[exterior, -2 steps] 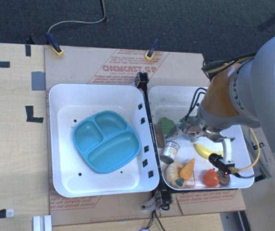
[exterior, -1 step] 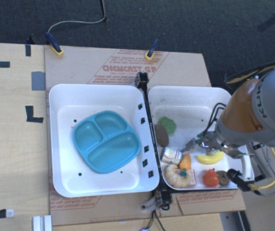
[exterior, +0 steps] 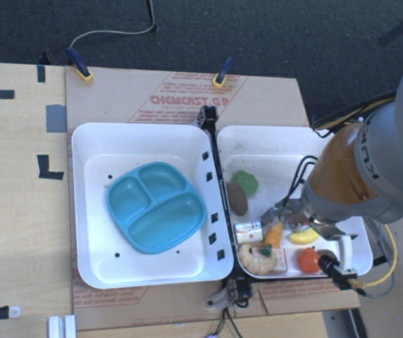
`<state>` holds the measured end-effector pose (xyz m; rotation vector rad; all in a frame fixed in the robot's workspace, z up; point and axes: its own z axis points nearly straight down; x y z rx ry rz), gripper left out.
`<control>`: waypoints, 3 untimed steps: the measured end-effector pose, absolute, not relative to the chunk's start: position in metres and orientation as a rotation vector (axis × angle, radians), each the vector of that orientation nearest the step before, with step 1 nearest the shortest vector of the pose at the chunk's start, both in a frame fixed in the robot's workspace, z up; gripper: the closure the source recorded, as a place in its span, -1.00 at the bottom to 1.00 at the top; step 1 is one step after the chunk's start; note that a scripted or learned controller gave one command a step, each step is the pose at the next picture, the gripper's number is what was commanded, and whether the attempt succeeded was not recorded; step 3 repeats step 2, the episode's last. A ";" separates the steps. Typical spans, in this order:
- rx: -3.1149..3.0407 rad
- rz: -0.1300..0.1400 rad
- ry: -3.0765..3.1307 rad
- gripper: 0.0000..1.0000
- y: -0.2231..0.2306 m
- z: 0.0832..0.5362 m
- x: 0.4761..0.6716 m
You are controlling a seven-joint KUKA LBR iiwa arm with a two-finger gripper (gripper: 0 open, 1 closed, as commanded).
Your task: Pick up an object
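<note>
The right bin (exterior: 272, 143) holds several small items. A green lump (exterior: 244, 182) and a brown oval piece (exterior: 238, 200) lie near the divider. Further forward are a small white container (exterior: 248, 231), an orange carrot (exterior: 274, 234), a yellow banana (exterior: 302, 237), a red tomato (exterior: 308, 260) and a pale shrimp-like piece (exterior: 261, 259). My gripper (exterior: 287, 217) hangs low over the front of this bin, just above the carrot and the banana. The bulky wrist hides its tips.
The left bin (exterior: 89, 189) holds a blue divided plate (exterior: 157, 206). A black divider (exterior: 215, 189) runs between the bins. The grey arm with its orange band (exterior: 339, 167) covers the right bin's right side. Yellow clamps (exterior: 80, 65) pin the cardboard at the back.
</note>
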<state>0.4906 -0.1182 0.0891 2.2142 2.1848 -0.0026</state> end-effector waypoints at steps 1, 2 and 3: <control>2.215 0.008 2.199 1.00 -0.112 0.099 0.492; 2.218 0.001 2.224 1.00 -0.040 0.184 0.586; 2.218 0.001 2.224 1.00 -0.040 0.184 0.586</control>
